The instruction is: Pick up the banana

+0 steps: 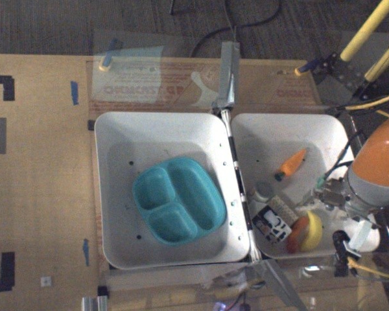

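The left bin (117, 141) holds a blue plate (178, 201). In the right bin (324, 131), a carrot (292, 164) lies near the middle. The yellow banana (313, 230) sits at the front edge, touching something red (298, 235). It seems to point front to back. The gripper (329, 196) hangs just behind it, a bit to the right. I cannot tell if it is open or closed.
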`<act>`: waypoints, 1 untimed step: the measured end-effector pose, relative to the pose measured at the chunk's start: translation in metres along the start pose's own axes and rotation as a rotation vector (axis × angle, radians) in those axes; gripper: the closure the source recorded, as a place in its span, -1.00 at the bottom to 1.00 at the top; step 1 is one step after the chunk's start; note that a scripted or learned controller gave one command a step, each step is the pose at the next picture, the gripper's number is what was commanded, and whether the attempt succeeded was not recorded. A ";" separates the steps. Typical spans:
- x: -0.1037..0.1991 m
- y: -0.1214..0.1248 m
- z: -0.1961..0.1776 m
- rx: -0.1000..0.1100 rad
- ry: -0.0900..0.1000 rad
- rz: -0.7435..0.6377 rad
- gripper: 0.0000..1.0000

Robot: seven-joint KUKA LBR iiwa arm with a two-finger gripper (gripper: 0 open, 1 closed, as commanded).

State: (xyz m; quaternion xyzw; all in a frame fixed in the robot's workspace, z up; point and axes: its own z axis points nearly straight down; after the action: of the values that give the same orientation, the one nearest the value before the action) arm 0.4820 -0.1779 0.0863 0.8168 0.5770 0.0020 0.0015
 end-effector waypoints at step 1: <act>-0.004 0.001 -0.008 -0.002 -0.005 0.006 1.00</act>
State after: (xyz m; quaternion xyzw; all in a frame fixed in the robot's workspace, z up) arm 0.4817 -0.1823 0.0942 0.8186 0.5743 0.0004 0.0036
